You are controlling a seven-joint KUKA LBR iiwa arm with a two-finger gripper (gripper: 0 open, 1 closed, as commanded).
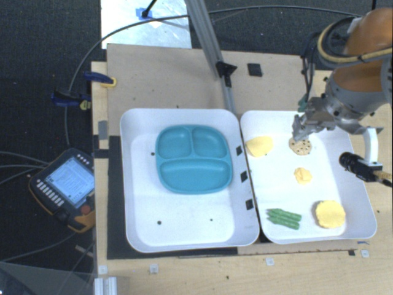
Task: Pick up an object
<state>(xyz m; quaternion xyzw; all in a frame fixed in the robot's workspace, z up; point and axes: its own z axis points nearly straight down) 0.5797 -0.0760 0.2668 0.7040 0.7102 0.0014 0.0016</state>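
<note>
Right bin (353, 226): cookie (300, 145) directly beneath gripper (299, 130), finger state not discernible; yellow pieces (260, 145) and green beans (284, 217) scattered nearby. Left bin (138, 226): blue divided plate (193, 159) contained.

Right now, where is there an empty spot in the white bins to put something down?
The left bin has bare floor in front of the blue plate, toward the near wall. In the right bin, there is a small free patch between the green beans, the small yellow piece and the divider. Its far end is crowded: the hand is over the cookie.
</note>
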